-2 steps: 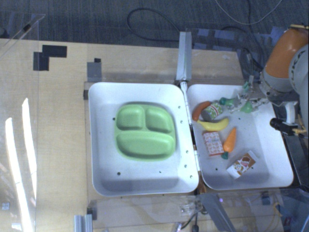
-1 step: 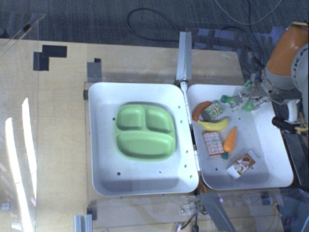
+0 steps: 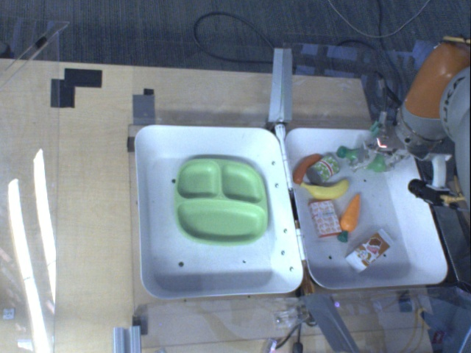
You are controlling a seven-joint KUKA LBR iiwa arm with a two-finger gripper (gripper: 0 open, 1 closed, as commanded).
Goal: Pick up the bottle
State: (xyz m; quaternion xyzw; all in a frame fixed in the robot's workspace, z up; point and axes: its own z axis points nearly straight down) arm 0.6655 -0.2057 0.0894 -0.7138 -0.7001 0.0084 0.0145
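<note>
The bench point(image 3: 81, 197) is pale wood, with black angular marks near its far left corner and a clear sheet glinting along its left side; beyond it lies dark grey carpet crossed by looping black cables point(image 3: 243, 39); a grey metal post point(image 3: 280, 87) stands at the far edge, just above the seam between the two bins.

Left of that seam, the left bin point(image 3: 154, 263) holds a green divided plate point(image 3: 221, 201), lying flat near its middle.

Right of the seam, the right bin point(image 3: 412, 263) holds several things; closest to the seam are a red sausage-shaped toy point(image 3: 304, 166) and a small round packet point(image 3: 324, 170) touching it; a banana point(image 3: 327, 190) lies just in front of them; a patterned card packet point(image 3: 324, 218) and a carrot point(image 3: 350, 213) lie side by side further forward; a small carton point(image 3: 369, 250) sits nearest the front.

The bottle point(image 3: 360, 157), clear with green ends, lies on its side at the far side of the right bin, well right of the seam; the gripper point(image 3: 384, 144) sits at its right end; how its claw stands cannot be told.
</note>
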